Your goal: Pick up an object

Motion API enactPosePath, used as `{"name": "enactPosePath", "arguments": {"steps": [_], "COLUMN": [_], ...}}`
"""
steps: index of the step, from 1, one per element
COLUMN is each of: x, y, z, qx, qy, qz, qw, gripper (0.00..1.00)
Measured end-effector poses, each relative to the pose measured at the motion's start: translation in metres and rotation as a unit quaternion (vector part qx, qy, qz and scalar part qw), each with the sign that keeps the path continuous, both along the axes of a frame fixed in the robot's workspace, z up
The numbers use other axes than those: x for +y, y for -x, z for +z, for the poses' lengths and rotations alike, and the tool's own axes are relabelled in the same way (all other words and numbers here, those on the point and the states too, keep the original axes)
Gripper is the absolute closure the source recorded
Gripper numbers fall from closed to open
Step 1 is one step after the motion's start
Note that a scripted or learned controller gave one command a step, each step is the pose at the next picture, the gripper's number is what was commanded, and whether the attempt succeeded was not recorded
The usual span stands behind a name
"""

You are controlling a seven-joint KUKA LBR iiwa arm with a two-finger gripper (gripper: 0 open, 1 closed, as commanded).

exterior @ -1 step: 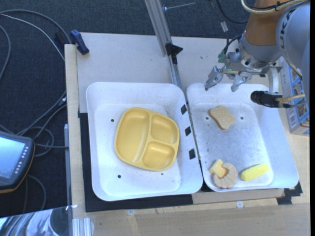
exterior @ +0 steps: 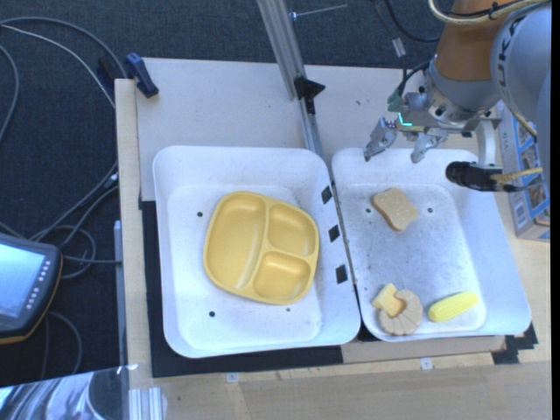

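Note:
My gripper [exterior: 399,146] hangs open over the back edge of the right bin [exterior: 490,234], with nothing between its two fingers. A tan bread slice [exterior: 395,208] lies in that bin just in front of the gripper. At the bin's front sit a yellow cheese piece [exterior: 388,300] leaning on a round tan cookie [exterior: 404,313], and beside them a yellow corn cob [exterior: 453,305]. The left bin [exterior: 175,234] holds a yellow divided plate [exterior: 261,247].
A slanted metal pole [exterior: 284,42] rises behind the seam between the bins. A blue clamp [exterior: 141,73] sits at the bench's back left corner. Cables and a screen [exterior: 22,287] lie on the floor to the left. A box [exterior: 529,182] stands at the right edge.

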State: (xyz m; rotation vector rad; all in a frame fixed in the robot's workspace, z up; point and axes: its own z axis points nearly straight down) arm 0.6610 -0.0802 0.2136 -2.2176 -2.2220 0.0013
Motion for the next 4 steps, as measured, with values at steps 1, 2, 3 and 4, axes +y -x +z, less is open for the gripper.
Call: {"name": "enactPosePath", "arguments": {"steps": [1,2,3,4], "x": [-0.002,-0.001,-0.001,-0.001], "y": [0.007,0.008,0.005,0.004], "z": [-0.061,-0.115,-0.099,-0.055], "qx": [0.003,0.003,-0.002,-0.004], "qy": [0.0001,0.0,-0.0003,0.0007], "qz": [-0.001,-0.001,0.0,0.0], "qw": [1.0,1.0,1.0,1.0], "gripper": [0.0,0.0,1.0,1.0]}}
